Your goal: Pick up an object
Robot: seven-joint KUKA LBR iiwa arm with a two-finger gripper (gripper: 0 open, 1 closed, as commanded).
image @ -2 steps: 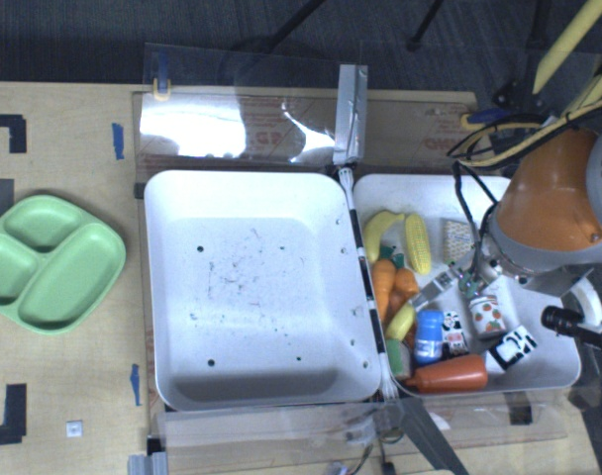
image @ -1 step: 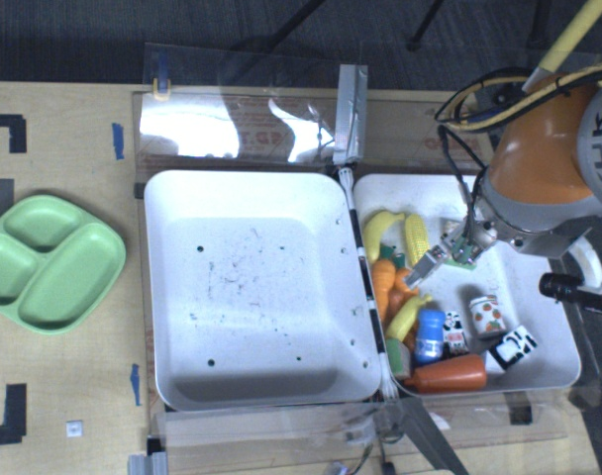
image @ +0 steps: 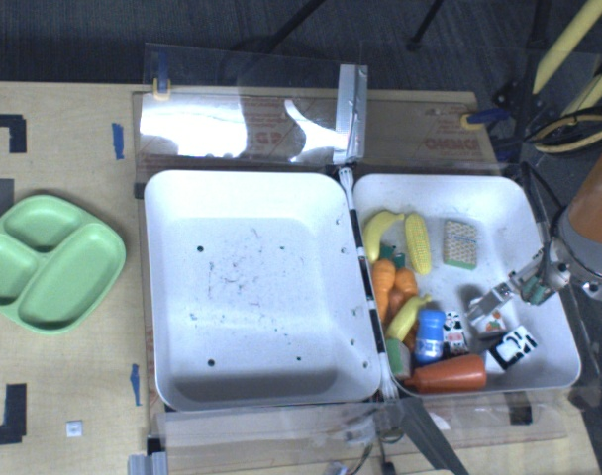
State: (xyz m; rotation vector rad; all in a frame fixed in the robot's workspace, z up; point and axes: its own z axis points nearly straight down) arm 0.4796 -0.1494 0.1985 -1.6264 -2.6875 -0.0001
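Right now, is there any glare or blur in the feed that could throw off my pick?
Camera view: strong glare on the clear panel behind the left bin, washing it white. The toys in the right bin, such as the corn and blue bottle, are evenly lit and readable. The gripper looks slightly soft; its shadow is faint.

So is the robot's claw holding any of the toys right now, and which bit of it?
No, nothing sits between the fingers of the gripper. It hangs open over the right bin, beside the black-and-white block and the little dice.
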